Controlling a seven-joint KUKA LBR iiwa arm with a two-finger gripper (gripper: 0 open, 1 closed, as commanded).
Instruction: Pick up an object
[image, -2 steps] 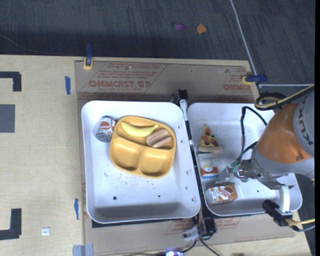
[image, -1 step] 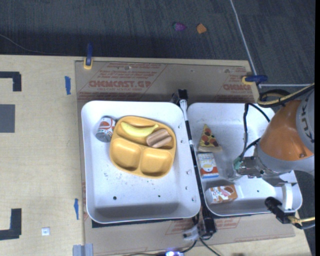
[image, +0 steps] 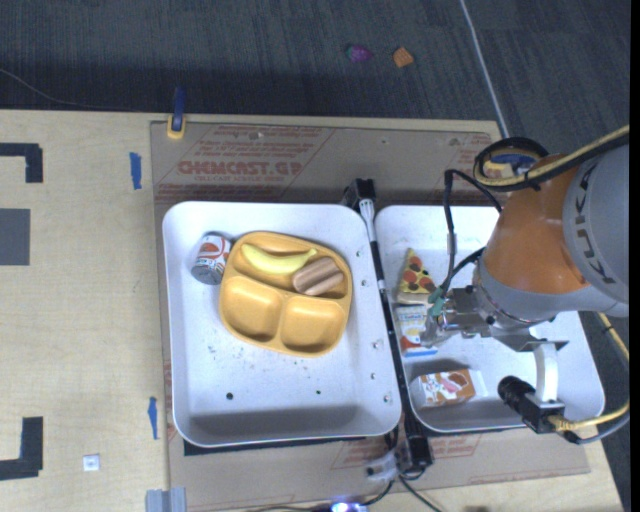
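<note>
Table (image: 70, 330) is pale wood with black tape marks (image: 20, 162) at left. Blue clamp (image: 178, 110) on brown printed board (image: 240, 160). Dark carpet (image: 250, 50) beyond holds two small scraps (image: 380, 56), possibly debris.

The light is even and fairly bright over the bench, seemingly from overhead, so the left bin (image: 190, 330) looks clean white with only a soft glare on its floor. Beyond that bin's far rim the carpet goes dim and dark blue. Shadows are short and faint, tucked under the yellow tray (image: 285, 305) inside it. To the bin's right the arm (image: 545, 250) looks a little soft. Focus is otherwise fair, with slight grain.
</note>
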